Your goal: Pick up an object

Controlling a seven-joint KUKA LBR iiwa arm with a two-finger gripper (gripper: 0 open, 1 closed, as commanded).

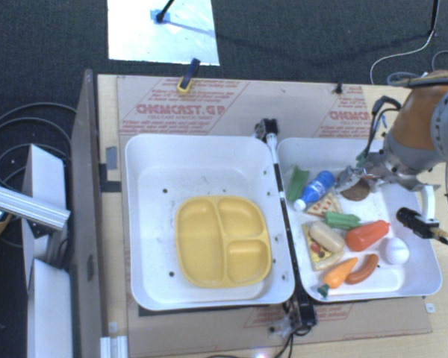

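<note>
Claw (356, 176) sits low at upper right of the right bin (425, 278), right over a brown round piece (355, 192); can't tell its state, too small and blurred. Just left: blue bottle (316, 189), green pepper (296, 179). Below: red pepper (366, 235), hot dog bun (325, 239), white egg (395, 251), carrot (337, 272). Probably light hard plastic toys, slick and rounded; grab across narrow middles. Brown piece partly hidden. Yellow tray (224, 240) in left bin (145, 200).

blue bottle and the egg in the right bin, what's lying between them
In the camera view, between the blue bottle and the egg lie a green pod and a red pepper.
</note>
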